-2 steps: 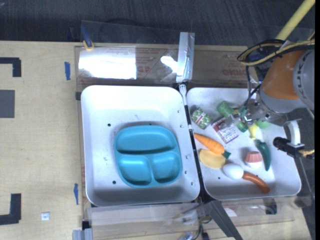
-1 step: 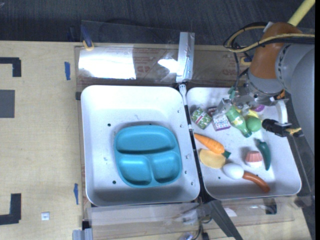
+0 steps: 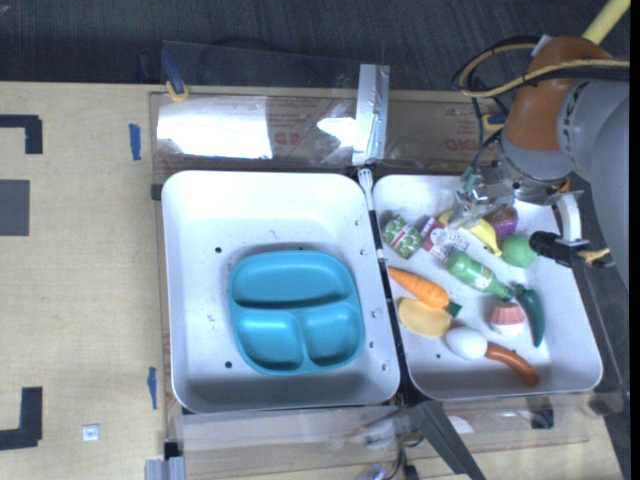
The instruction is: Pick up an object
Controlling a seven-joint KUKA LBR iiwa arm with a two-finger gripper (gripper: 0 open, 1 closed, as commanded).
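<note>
the right bin (image 3: 585, 363) is the landmark. at its near edge lie a white egg (image 3: 465, 344) and an orange sausage (image 3: 512, 363), with a yellow slice (image 3: 423, 318) and a carrot (image 3: 420, 288) just beyond. past them a green bottle (image 3: 478, 273) lies across the middle. at its far end the gripper (image 3: 478, 196) hangs low over the crowded pile; i cannot tell how it is set, and nothing is visibly held. judged so, the pick is not yet made. the bin's far wall is close by; its near right corner has more open room. left of it, a blue tray (image 3: 295, 308) sits in the left bin (image 3: 190, 203).
</note>
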